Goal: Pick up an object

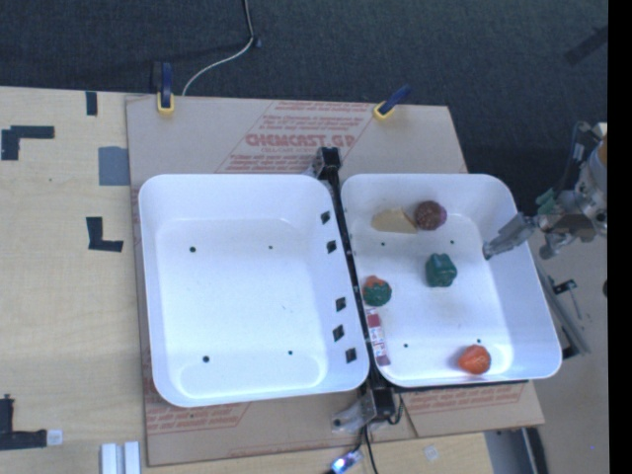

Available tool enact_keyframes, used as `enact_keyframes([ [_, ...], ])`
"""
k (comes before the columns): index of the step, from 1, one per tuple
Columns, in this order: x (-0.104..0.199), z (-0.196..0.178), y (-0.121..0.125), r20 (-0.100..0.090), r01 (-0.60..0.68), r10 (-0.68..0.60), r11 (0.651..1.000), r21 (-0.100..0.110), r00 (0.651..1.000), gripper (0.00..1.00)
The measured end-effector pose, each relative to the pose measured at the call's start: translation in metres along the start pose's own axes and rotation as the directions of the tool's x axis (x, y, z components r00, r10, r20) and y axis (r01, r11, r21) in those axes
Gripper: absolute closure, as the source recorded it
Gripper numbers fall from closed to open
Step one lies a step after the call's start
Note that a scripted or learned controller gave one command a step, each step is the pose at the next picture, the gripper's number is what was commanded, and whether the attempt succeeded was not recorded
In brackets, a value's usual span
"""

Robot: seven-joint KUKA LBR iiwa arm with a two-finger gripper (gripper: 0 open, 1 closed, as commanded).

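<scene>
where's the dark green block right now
The dark green block lies in the right bin, near its middle, below the brown ball and right of the small red and green toy.

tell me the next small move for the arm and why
Probably shift the gripper leftward over the green object and line up above it. The gripper sits at the right bin edge, holding nothing visible, and that object lies nearest with space around it.

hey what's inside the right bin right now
Inside the right bin: a brown ball touching a pale yellow piece, a dark green object, a green-and-red object near the divider, and an orange object. The ball may cover part of the yellow piece.
</scene>
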State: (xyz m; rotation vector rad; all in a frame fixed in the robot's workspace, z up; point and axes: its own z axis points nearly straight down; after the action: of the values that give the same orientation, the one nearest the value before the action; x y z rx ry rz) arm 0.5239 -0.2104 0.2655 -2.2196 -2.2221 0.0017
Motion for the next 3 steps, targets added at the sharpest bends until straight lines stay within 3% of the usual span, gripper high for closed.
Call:
enact_keyframes([
  [1, 0.003, -0.175, 0.023, 0.008, 0.003, -0.002, 1.000, -0.020, 1.000, 0.00],
  [2, -0.013, -0.276, 0.084, 0.007, 0.002, -0.002, 1.000, -0.014, 1.000, 0.00],
  [3, -0.013, -0.280, 0.083, 0.004, 0.001, -0.001, 1.000, -0.003, 1.000, 1.00],
])
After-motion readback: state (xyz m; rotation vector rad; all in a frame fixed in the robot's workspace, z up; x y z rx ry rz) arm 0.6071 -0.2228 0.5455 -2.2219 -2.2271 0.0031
